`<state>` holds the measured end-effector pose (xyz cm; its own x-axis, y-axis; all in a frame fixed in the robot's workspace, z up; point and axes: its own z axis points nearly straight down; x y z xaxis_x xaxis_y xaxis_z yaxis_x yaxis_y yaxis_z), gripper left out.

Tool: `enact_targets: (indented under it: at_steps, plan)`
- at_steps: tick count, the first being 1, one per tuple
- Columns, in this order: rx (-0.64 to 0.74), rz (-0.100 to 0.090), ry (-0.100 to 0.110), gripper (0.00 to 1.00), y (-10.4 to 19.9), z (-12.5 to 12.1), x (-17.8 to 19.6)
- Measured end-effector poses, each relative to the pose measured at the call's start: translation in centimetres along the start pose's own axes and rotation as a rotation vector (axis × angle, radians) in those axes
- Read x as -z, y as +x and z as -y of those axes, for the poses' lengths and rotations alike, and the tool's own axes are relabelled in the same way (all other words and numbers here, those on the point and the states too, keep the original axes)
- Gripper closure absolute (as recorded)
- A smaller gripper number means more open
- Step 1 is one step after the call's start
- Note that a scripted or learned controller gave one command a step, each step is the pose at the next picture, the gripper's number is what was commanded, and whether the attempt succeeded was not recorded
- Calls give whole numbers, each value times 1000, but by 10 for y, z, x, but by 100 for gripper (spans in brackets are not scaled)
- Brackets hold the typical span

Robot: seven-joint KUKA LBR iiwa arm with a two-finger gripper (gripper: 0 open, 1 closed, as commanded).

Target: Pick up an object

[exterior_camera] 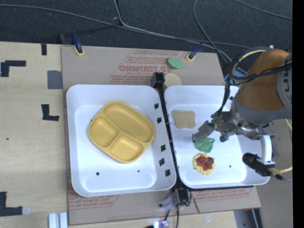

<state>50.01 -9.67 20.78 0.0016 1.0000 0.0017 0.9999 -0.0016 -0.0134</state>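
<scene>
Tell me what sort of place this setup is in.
Probably a robotics lab bench, not a kitchen: two shallow white bins sit on clamped cardboard, cables trail across dark carpet, and toy food like a small pizza piece lies under the grey arm's gripper.

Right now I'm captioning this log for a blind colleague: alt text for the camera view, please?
The arm's end effector reaches from the right over a green leaf-shaped toy in the right bin, between a tan bread slice and a small pizza toy. The left bin holds a yellow divided plate.
</scene>
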Motion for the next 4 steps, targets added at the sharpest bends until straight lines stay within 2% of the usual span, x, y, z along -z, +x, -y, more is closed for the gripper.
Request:
enact_targets:
  at_steps: [1, 3, 4]
  plan:
    - [3, 1, -11, 0, 0, -3, 5]
    - [2, 0, -6, 0, -2, 13, -95]
    - [1, 6, -18, 0, -4, 11, -122]
